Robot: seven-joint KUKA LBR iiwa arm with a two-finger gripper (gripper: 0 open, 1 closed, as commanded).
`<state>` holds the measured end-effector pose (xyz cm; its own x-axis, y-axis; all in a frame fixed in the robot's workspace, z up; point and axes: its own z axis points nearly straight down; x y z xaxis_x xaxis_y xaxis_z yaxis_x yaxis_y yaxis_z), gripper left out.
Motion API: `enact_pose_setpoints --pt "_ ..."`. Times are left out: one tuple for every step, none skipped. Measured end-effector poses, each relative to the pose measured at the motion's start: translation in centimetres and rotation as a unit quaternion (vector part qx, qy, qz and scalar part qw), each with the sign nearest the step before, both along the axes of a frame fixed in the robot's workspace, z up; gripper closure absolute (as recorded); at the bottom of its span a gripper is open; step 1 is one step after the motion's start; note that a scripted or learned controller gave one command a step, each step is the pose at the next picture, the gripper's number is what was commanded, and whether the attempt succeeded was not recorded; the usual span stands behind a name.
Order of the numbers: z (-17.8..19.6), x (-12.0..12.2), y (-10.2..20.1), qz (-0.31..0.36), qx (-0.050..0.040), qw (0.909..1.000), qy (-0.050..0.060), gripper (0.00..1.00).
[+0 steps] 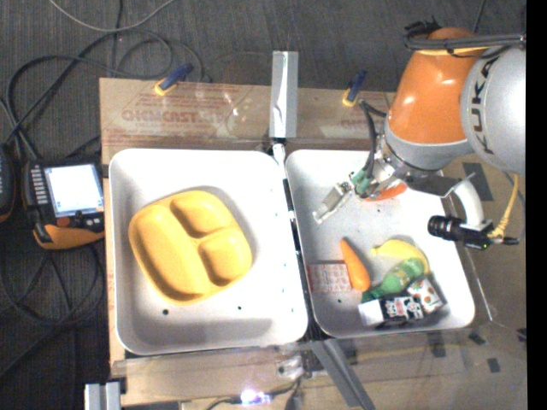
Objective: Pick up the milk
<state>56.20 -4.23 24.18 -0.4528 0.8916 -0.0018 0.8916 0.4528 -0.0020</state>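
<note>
Milk carton: lying on its side at the near edge of the right bin, small, white with dark and red print. Its left end points toward the bin's near-left area; its right end sits close to the near-right corner.

My gripper is over the far-left part of the same bin, well apart from the carton. My fingers reach out leftward and toward the near side from under the orange wrist band, and I can see nothing caught between them. Whether they are spread or pressed together I cannot tell; at this slant they read as one pale metal shape. The tip hangs over bare white bin floor, and I cannot tell whether it touches.

Neighbours of the carton:
- green bottle, tilted, just beside the carton on its far side, seemingly touching.
- yellow banana-like fruit, just beyond the bottle.
- carrot, angled, left of the bottle, its thick end near the carton's left end.
- small red-and-white printed packet, flat on the floor left of the carrot.
- an orange-red item under my wrist, mostly hidden.

Left bin: holds a yellow divided plate with three compartments.
</note>
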Motion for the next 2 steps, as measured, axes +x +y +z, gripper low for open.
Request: enact_pose_setpoints --pt "-5.9 -6.9 -2.5 0.068 0.0014 0.9977 0.001 0.00" --pt "12.6 -6.4 -10.6 -0.017 -0.0007 0.9999 -0.002 0.00"
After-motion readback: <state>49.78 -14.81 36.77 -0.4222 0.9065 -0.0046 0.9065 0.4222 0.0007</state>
